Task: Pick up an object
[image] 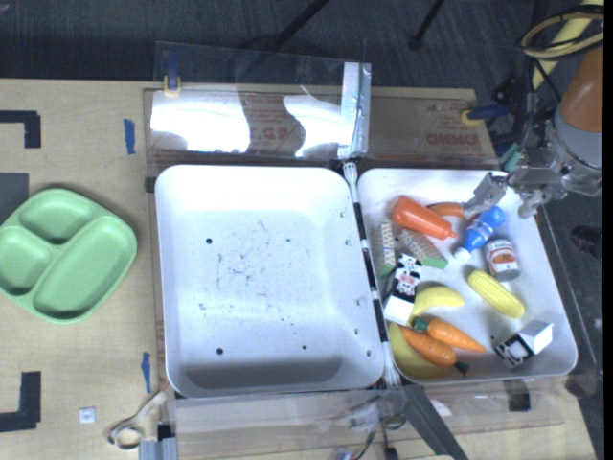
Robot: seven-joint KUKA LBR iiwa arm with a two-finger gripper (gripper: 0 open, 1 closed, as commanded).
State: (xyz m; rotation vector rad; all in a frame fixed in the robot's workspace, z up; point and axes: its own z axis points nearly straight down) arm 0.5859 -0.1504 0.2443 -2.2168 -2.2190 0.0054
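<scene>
The gripper hovered over the right bin, its fingers spread open and empty above the blue bottle.

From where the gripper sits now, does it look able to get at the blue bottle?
Probably yes: the gripper hangs just above and beside the blue bottle, whose upper side is uncovered, though the orange carrot-shaped toy lies close by.

A grey arm with an orange band, yellow cable looped above, ends in a metal gripper.
</scene>
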